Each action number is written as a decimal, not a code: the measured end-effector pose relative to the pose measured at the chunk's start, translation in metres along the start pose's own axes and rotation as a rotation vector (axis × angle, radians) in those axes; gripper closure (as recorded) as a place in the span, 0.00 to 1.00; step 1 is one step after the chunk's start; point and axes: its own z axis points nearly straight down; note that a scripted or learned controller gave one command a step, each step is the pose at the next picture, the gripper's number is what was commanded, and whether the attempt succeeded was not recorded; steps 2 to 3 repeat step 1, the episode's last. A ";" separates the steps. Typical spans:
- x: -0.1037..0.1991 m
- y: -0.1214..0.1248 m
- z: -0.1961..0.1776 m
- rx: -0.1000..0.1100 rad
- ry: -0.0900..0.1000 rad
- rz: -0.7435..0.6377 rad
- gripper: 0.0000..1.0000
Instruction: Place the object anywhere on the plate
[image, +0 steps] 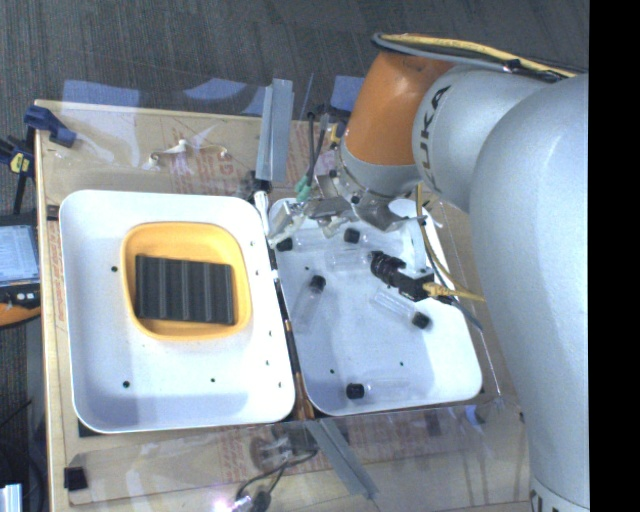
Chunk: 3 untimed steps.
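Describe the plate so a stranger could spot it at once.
Start at the two white bins; take the left bin, away from the arm. The plate lies in its upper middle: a yellow, rounded-square rim around a dark ribbed centre, the one coloured thing there.

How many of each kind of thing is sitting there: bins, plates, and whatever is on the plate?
White bins: 2, the left bin and the right bin
Yellow plate: 1
Dark ridged block on the plate: 1
Total: 4
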 end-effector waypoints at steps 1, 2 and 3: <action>0.029 0.007 0.007 0.003 0.001 0.067 0.00; 0.029 0.007 0.007 0.003 0.001 0.067 0.00; 0.029 0.007 0.007 0.003 0.001 0.067 0.00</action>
